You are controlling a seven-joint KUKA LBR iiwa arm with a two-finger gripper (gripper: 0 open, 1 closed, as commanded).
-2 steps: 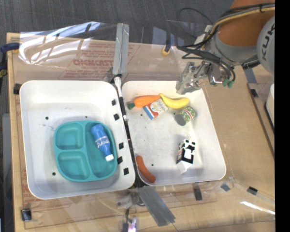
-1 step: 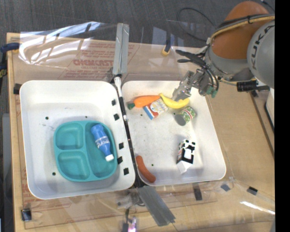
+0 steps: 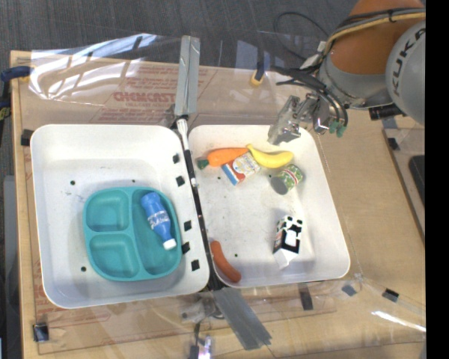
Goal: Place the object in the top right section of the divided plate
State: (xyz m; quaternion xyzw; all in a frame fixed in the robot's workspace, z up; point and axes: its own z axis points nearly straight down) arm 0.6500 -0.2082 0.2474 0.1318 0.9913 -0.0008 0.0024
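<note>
A teal divided plate (image 3: 108, 256) sits in the left bin (image 3: 60, 155). A blue bottle with a white cap (image 3: 158, 220) lies in the plate's tall right-hand section, cap toward the front. My gripper (image 3: 283, 134) hangs over the far edge of the right bin (image 3: 325, 208), just behind the yellow banana (image 3: 272, 156). Its fingers stand open with nothing between them. The gripper is far from the plate and the bottle.
The right bin holds an orange carrot (image 3: 223, 156), a small red and white carton (image 3: 240, 169), a green can (image 3: 287, 178), a black and white carton (image 3: 288, 235) and a brown sausage (image 3: 224, 262). A ridge with black clips (image 3: 190, 200) separates the bins.
</note>
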